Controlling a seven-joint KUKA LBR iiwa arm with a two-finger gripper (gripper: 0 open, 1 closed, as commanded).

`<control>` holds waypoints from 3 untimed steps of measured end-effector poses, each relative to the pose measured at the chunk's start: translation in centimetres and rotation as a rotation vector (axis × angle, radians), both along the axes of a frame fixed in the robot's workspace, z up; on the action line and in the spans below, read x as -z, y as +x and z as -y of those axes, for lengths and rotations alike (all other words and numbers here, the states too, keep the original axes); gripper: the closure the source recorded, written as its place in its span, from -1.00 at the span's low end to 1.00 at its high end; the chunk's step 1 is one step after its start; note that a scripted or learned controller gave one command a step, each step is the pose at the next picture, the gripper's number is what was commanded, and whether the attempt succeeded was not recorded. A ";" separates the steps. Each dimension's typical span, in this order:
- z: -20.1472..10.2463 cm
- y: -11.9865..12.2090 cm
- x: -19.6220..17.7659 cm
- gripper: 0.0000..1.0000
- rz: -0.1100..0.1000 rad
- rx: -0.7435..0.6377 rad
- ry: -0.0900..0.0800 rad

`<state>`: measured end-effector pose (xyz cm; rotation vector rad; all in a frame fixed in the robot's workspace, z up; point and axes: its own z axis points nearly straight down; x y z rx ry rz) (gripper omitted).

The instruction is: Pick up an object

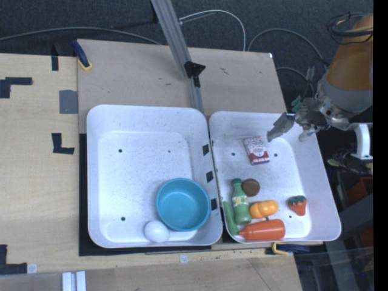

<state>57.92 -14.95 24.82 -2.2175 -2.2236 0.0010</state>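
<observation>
My gripper [288, 133] hangs over the right bin's far right corner, open, with nothing between its fingers. Just to its lower left, a small red and white carton [256, 150] lies on the right bin's floor [279, 174]. Nearer the front of that bin are a brown ball [250, 187], a green bottle [239, 204], an orange fruit [264, 209], a long orange-red carrot [262, 230] and a red strawberry [296, 204]. The left bin [139, 156] holds a blue bowl [182, 204] and a white ball [156, 230] at its front.
A slanted metal pole [176, 35] rises behind the bins at the seam between them. Cables [242, 29] trail over the dark floor at the back. The grey and orange arm [351, 71] stands at the right.
</observation>
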 end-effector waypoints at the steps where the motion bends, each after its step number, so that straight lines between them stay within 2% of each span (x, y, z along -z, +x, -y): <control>1: 0.0 0.0 0.0 -1.00 0.000 0.000 0.000; 3: 0.0 1.1 9.9 -1.00 -0.005 0.001 -0.001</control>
